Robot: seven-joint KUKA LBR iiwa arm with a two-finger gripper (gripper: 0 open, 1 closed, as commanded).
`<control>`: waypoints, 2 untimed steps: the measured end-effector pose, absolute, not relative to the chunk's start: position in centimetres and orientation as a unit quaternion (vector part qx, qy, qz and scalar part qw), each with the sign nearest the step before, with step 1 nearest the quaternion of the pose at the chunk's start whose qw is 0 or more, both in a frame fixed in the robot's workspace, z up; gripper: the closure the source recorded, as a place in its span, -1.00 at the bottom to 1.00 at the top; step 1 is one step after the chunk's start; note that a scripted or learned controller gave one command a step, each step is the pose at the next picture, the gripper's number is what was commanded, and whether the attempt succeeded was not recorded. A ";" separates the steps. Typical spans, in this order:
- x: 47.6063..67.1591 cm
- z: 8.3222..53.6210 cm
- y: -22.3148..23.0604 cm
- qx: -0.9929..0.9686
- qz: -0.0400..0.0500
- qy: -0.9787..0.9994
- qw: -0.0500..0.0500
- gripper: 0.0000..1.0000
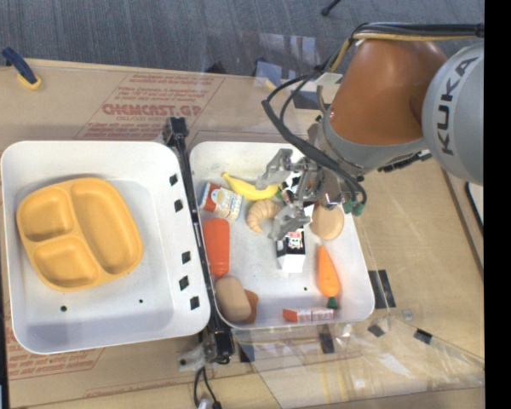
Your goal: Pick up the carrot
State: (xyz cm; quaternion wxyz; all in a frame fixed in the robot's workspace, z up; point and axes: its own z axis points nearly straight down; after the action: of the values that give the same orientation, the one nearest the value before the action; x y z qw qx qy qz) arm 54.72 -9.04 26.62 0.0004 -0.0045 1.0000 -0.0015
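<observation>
The carrot (326, 272) is small and orange with a green tip, lying near the right wall of the right bin (354, 254). My gripper (284, 196) hangs over the middle of that bin, up and left of the carrot and apart from it. Its metal fingers (277, 168) stand open with nothing held between them. A croissant (261, 216) and a black-and-white carton (291, 250) lie just under the gripper.
The right bin also holds a banana (245, 186), a small red-capped pack (221, 201), a long orange-red sausage (216, 245), a beige egg (327, 222), a potato (232, 298) and a red-white tube (307, 315). The left bin (17, 322) holds a yellow divided plate (77, 230).
</observation>
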 end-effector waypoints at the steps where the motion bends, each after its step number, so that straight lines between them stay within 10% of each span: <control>1: 56.8 27.4 -17.2 -0.055 -0.002 0.998 0.002 -1.00; 2: 49.9 20.0 -21.1 -0.144 0.000 0.990 -0.001 -1.00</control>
State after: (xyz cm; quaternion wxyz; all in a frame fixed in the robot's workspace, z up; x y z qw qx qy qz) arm 49.86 -21.05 20.04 -0.0010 -0.1444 0.9895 0.0003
